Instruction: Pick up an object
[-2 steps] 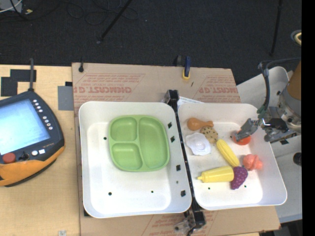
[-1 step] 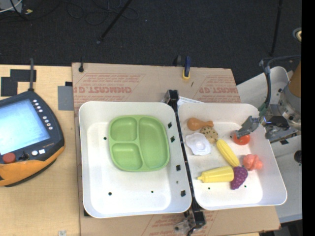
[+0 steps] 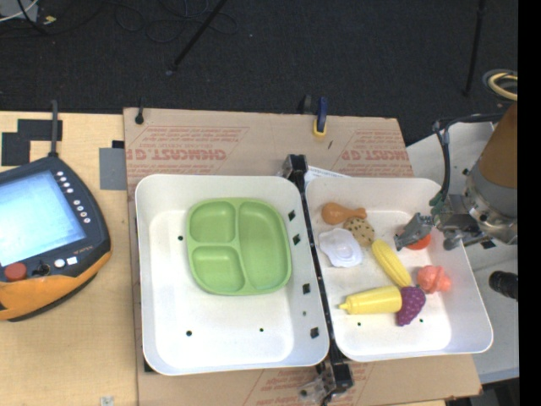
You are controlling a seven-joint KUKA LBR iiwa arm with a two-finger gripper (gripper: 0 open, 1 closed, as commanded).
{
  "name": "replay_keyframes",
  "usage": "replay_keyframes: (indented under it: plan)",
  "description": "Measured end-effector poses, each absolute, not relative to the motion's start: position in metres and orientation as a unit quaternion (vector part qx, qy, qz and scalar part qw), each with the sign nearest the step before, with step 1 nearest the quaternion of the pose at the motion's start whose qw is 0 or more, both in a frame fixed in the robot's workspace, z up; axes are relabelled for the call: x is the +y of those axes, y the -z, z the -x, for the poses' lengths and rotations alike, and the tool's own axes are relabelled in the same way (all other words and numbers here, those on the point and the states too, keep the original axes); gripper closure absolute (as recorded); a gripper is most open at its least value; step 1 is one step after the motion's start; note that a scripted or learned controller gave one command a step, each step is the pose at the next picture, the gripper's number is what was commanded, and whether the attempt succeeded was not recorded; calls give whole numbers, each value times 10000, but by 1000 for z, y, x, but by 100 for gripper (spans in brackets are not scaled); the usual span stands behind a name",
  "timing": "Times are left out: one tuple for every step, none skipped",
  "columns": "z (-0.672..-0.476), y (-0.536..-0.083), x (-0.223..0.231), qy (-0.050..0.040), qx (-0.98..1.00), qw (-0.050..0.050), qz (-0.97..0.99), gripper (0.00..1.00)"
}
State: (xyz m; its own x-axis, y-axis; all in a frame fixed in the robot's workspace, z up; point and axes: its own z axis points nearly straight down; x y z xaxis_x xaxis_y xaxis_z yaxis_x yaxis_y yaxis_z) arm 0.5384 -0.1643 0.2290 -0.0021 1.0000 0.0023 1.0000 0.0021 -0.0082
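The right bin [image 3: 456, 332] holds several toy foods: a brown drumstick [image 3: 341, 213], a speckled cookie [image 3: 360, 229], a white fried egg [image 3: 340, 249], a yellow corn cob [image 3: 391, 263], a yellow squeeze bottle [image 3: 373, 300], purple grapes [image 3: 411, 304] and a pink piece [image 3: 432, 278]. A small red-orange piece [image 3: 415, 243] lies near the bin's right side. My gripper [image 3: 434, 231] hangs over that spot, open, its left finger [image 3: 416, 226] just above the red-orange piece. Nothing sits between the fingers.
The left bin [image 3: 165, 328] bears a green divided plate [image 3: 238, 246]. A black divider with clips [image 3: 309, 260] runs between the bins. A teach pendant [image 3: 46, 235] lies on the bench at far left. The arm [image 3: 499, 167] comes in from the right.
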Motion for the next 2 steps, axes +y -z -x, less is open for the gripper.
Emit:
replay_keyframes:
  plan:
    - [-544,-169,-166,-23,-7078,43,7064,0]
    - [-551,-108,-167,-20,-7077,42,7065,0]
